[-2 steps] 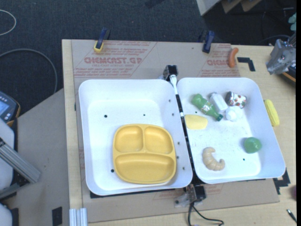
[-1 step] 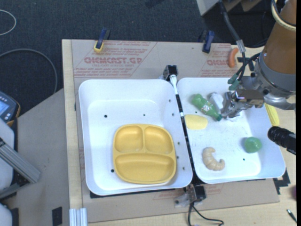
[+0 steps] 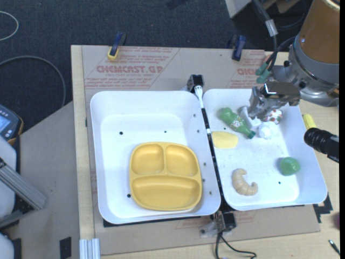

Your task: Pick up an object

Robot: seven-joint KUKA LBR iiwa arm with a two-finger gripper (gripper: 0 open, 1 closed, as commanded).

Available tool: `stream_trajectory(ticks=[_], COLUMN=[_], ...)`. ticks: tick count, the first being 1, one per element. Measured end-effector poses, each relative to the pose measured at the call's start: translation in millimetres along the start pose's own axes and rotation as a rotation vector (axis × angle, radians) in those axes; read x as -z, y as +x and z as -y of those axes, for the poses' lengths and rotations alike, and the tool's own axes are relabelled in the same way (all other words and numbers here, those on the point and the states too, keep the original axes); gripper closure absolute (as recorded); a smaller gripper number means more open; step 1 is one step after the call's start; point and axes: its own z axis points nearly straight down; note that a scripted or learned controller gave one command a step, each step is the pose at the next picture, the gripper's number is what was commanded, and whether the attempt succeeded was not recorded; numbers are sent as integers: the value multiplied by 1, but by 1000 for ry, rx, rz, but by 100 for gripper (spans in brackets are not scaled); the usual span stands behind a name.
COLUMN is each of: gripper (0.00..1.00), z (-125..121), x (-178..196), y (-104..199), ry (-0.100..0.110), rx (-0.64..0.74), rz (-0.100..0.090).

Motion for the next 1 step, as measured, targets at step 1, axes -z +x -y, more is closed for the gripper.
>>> stream_trajectory(ticks=[1], gripper=[100], z=[0], x=[16], y=[46], ry=[2], rx=[1], rz=[0])
